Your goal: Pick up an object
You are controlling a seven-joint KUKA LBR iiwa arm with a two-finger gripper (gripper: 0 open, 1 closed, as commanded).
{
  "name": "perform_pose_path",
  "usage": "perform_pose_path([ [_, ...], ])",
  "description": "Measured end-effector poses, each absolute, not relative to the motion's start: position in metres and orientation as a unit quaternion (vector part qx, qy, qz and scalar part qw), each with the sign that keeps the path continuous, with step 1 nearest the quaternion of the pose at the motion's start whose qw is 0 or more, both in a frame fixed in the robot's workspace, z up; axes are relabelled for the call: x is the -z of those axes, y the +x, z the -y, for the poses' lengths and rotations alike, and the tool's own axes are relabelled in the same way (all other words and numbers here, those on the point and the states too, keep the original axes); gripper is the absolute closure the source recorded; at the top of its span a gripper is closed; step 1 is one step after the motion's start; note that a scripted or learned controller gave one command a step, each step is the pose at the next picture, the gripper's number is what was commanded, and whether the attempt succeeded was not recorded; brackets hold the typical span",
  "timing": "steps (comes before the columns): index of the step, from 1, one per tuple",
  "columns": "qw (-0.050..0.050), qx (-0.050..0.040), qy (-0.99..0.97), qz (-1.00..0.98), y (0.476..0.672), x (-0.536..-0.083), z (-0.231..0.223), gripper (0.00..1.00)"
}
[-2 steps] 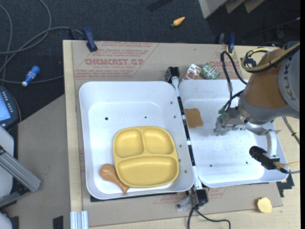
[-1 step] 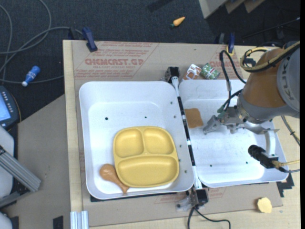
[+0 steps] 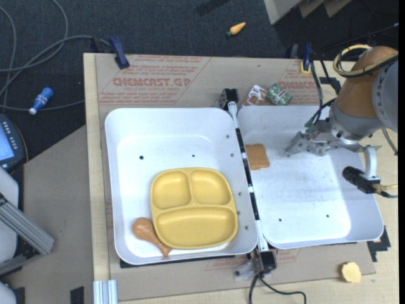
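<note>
A flat tan square piece [image 3: 257, 156] lies in the right bin [image 3: 316, 230], against its left wall. The left bin [image 3: 126, 138] holds a yellow divided plate [image 3: 193, 208], and a tan drumstick-shaped toy [image 3: 149, 233] lies at the plate's lower left edge. My gripper [image 3: 297, 141] reaches in from the right and hangs low over the upper middle of the right bin, a short way right of the tan square. It is open, with nothing between its fingers.
Small packets [image 3: 269, 95] lie on the board just behind the right bin. A yellow lump [image 3: 350, 272] rests on the bench at the front right. On the floor are an orange bit [image 3: 237, 28] and a blue bottle [image 3: 41, 99]. Clamps [image 3: 118, 50] grip the board's back edge.
</note>
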State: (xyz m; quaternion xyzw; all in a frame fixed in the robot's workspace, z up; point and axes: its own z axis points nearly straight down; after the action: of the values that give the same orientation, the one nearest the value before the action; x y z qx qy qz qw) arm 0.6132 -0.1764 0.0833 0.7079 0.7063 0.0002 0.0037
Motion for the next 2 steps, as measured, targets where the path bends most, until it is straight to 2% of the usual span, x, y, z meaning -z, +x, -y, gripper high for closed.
perform_pose_path([
  [1, 0.007, -0.0025, 0.706, -0.708, 0.666, -0.167, 0.204, 0.0],
  [2, -0.007, 0.003, 0.708, -0.706, 0.56, -0.079, 0.177, 0.0],
])
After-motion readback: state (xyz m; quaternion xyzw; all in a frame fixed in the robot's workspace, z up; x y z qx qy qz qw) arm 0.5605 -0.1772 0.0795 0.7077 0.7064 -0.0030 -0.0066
